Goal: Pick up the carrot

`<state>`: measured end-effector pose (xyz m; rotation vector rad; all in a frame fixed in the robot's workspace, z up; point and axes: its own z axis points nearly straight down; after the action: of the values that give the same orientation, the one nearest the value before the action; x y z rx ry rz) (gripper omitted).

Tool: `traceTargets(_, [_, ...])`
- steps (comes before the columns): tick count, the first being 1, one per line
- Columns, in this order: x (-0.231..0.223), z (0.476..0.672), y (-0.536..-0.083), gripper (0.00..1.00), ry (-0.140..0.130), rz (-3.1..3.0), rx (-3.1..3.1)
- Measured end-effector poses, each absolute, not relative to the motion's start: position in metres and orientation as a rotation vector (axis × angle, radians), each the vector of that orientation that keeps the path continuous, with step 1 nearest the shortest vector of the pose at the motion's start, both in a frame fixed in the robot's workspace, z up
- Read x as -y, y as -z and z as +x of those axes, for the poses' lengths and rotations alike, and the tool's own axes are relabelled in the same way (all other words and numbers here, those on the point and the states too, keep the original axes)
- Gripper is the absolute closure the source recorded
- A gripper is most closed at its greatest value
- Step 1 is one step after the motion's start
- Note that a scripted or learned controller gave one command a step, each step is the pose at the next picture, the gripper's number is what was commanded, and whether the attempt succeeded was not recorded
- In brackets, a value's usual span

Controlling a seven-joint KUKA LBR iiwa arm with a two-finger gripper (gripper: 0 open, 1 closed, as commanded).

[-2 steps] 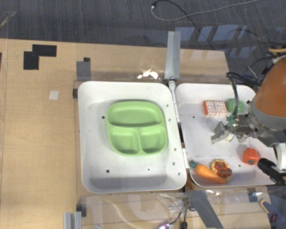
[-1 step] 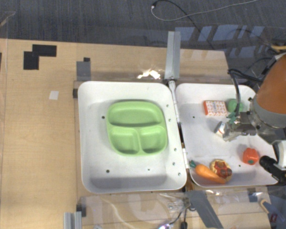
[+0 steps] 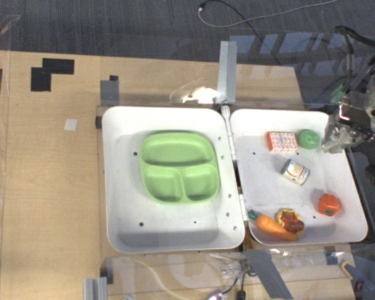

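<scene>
The carrot (image 3: 273, 227) is orange with a green stub at its left end. It lies flat along the near wall of the right bin (image 3: 356, 233), close to the near left corner. A round red and yellow toy food (image 3: 290, 220) touches its right end. My gripper (image 3: 333, 144) hangs at the far right rim of that bin, well away from the carrot and up and to the right of it. Nothing shows under it.
The right bin also holds a red and white box (image 3: 282, 142), a green ball (image 3: 309, 139), a small tin (image 3: 295, 172) and a red pepper (image 3: 328, 204). A green divided plate (image 3: 178, 167) lies in the left bin (image 3: 119, 230).
</scene>
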<state>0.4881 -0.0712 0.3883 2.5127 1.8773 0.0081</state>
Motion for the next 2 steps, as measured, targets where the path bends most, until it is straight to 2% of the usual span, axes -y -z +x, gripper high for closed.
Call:
traceTargets(1, [0.070, 0.490, -0.399, 1.00, -0.011, 2.502, -1.887])
traceTargets(2, [0.093, 0.488, -0.435, 1.00, -0.005, 2.850, -1.315])
